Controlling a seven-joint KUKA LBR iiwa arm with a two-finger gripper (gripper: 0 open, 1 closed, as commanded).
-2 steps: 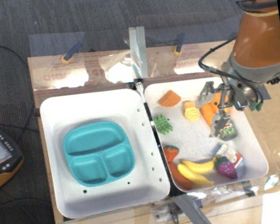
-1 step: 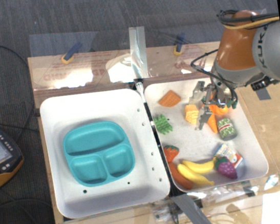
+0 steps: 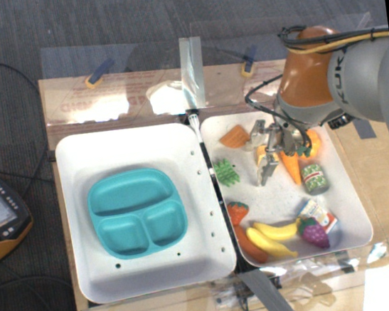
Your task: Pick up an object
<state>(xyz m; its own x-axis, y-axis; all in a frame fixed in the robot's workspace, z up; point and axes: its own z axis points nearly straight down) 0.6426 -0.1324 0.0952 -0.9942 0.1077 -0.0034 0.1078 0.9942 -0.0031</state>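
The grey arm with its orange band [image 3: 307,74] reaches in over the right-hand shallow white bin [image 3: 352,201], and its metal two-finger hand [image 3: 268,166] hangs low in the upper middle of that bin. The fingers stand apart, pointing down toward the bin floor, with nothing between them. Taking the hand as the landmark: a flat orange wedge-shaped toy [image 3: 235,137] lies just up and to its left, a small green leafy toy [image 3: 226,173] sits to its left by the bin wall, and an orange toy carrot [image 3: 291,166] lies just to its right. Beyond the carrot rests a small green jar with a red label [image 3: 314,177]. Well below the hand lie a yellow plastic banana [image 3: 274,237] and a purple grape cluster [image 3: 315,233]. The left-hand white bin [image 3: 74,168] holds a teal divided plastic tray [image 3: 138,211].
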